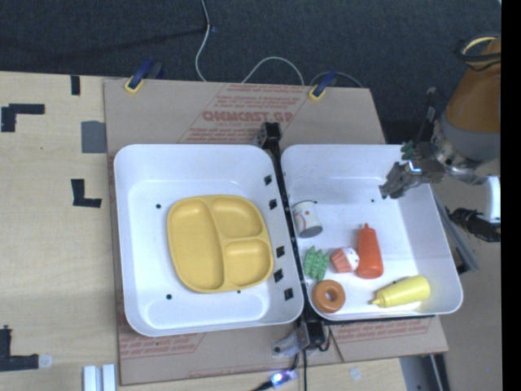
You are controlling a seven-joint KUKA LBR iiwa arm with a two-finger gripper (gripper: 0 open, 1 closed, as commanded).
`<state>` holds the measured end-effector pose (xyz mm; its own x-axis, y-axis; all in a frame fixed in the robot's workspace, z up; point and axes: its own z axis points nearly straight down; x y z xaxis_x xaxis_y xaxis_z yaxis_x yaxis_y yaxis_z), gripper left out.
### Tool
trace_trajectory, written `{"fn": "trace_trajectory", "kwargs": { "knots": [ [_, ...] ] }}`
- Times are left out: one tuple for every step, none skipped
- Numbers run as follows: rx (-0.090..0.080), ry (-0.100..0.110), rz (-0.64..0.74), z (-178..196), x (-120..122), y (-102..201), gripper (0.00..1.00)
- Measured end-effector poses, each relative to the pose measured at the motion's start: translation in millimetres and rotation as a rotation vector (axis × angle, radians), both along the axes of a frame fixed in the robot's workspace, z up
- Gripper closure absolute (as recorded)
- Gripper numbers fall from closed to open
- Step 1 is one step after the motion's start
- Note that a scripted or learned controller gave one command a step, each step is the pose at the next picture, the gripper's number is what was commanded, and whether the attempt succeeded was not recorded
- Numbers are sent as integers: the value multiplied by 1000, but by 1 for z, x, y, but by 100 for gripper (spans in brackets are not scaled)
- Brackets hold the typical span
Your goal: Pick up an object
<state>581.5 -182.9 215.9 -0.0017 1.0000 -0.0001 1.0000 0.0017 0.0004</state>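
Two white bins are being viewed from above. The left bin (pixel 134 218) is being taken up largely by a yellow divided plate (pixel 218 241), which lies flat and well apart from the arm. The right bin (pixel 423 218) is holding the small pickable things, all gathered toward its near half.

The grey arm (pixel 472 112) is being held over the right bin's far right rim, and the gripper (pixel 393 184) is being carried above bare bin floor with nothing seen between its tips; whether it is spread or closed cannot be told from this angle.

Going down in size, the candidates are being offered thus: a red bottle (pixel 369 251) lying roughly along the bin, a yellow bottle (pixel 401 292) lying crosswise near the near right corner, an orange ring (pixel 330 296) at the near rim, a white cup (pixel 306 217) beside the divider, a green piece (pixel 316 261) and a small red-and-white piece (pixel 344 260), the last two nearly touching.

The red bottle is being judged the best target: it is nearest and fairly isolated on its right. The grasp is best being made across its narrow width, straight down at mid-body.
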Motion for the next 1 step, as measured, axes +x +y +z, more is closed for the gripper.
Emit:
{"fn": "trace_trajectory", "kwargs": {
  "knots": [
    [1,0,5,5,10,54,100]
  ]
}}
